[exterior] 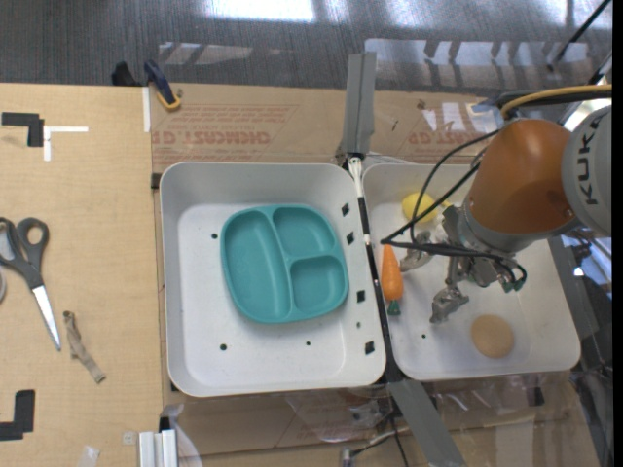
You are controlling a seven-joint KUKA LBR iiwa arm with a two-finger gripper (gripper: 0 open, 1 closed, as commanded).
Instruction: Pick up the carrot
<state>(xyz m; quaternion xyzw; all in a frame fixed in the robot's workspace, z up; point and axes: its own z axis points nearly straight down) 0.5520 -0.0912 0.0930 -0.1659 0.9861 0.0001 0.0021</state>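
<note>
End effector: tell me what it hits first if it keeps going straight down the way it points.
Probably the bare white floor of the right bin, under the end effector. The carrot lies to its left, the tan ball to its right. Depth is uncertain.

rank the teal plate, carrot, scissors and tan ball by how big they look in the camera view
1. teal plate, by far the largest.
2. scissors, long but thin.
3. carrot and tan ball: too close to rank; the carrot is longer, the ball wider and rounder.
</note>
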